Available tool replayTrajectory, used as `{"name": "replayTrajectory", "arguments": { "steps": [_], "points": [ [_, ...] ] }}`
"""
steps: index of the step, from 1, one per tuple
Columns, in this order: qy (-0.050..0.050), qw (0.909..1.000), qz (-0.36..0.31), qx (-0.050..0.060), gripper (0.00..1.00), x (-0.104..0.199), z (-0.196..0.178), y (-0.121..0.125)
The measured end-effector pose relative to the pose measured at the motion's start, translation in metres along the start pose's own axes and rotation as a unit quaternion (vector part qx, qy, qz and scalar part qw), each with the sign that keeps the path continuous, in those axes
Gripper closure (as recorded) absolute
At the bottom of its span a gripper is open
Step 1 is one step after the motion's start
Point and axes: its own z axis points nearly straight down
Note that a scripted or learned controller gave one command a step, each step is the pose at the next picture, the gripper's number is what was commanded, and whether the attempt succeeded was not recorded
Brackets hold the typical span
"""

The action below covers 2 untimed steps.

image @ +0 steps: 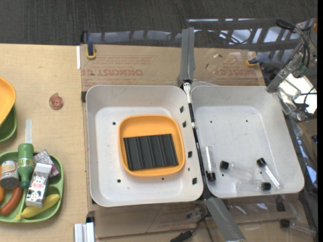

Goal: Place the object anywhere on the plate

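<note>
An orange plate (150, 122) lies in the middle of the left white bin (101, 150). A dark grey ridged rectangular slab (151, 152) rests flat on it and covers most of its inside. Several clear tubes with black caps lie in the right bin (237, 115) near its front: one (207, 163) by the left wall, one (235, 170) in the middle, one (267, 174) to the right. My gripper (283, 80) hangs at the far right, above the right bin's back right corner and away from the plate and the tubes.
Left of the bins on the wooden bench are a green tray (50, 205) of toy food, an orange bowl (6, 102) and a small pink item (56, 101). A metal frame (232, 34) and cables run behind the bins.
</note>
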Motion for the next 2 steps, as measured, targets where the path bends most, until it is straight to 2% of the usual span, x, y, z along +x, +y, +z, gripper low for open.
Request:
{"name": "replayTrajectory", "arguments": {
  "steps": [1, 2],
  "points": [
    [0.0, 0.9977, -0.067, 0.0, 1.0, 0.002, -0.036, 0.0],
    [0.0, 0.9922, -0.125, 0.0, 1.0, 0.003, -0.142, -0.002]
  ]
}}
